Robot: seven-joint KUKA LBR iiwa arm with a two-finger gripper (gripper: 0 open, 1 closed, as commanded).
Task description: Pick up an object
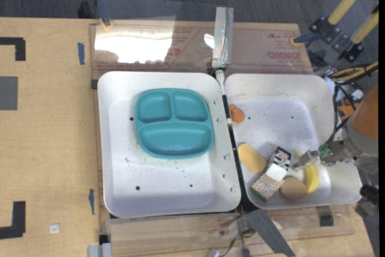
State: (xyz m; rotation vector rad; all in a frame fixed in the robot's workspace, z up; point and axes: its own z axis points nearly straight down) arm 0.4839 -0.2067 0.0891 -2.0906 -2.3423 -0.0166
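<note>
Reaching toward the cluster in the lower right of the frame is where I judge the try stands: a banana (pixel 311 178), small, yellow and curved, lies in the right bin (pixel 271 93) near its lower right corner, touching a brown rounded object (pixel 293 188) on its left. My gripper (pixel 308 157) sits just above the banana, close to its upper end, and I cannot tell whether the fingers are apart or together, nor that anything is between them. So I count this as the approach, with no grasp yet; the next move, I think, calls for coming down square over the banana without nudging its neighbours. Just left lie a small black-and-white packet (pixel 280 158), a little box (pixel 267 182) and a yellow-tan lump (pixel 252 157); a small orange piece (pixel 236 114) is farther up. The left bin (pixel 120 177) holds a teal divided plate (pixel 174 122).
</note>
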